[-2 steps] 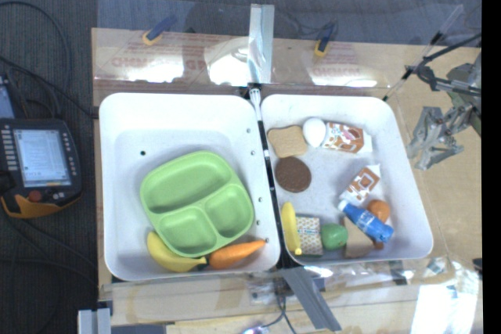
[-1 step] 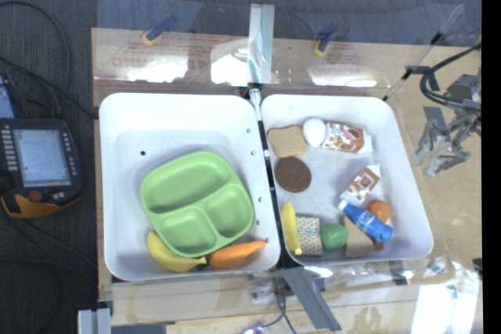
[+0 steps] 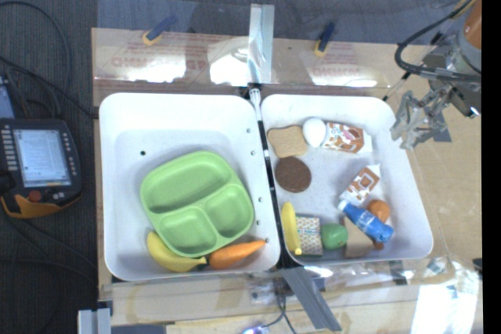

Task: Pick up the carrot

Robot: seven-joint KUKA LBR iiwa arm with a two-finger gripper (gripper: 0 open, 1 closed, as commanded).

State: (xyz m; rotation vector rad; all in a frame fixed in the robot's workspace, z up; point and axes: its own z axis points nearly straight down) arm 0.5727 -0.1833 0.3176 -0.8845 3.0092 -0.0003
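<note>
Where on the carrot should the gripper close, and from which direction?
Grip the carrot mid-body, descending from above with fingers across its width. It lies flat along the left bin's front wall, between banana and green plate, leaving probably little side access.

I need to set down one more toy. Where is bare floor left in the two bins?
Left bin: bare floor along the far wall and left side, above the green plate. Crowded at its near edge, where banana and carrot lie. Right bin: small patch at the centre; its near end is packed.

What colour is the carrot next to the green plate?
Orange. The carrot shows best in the camera view, in the left bin.
</note>
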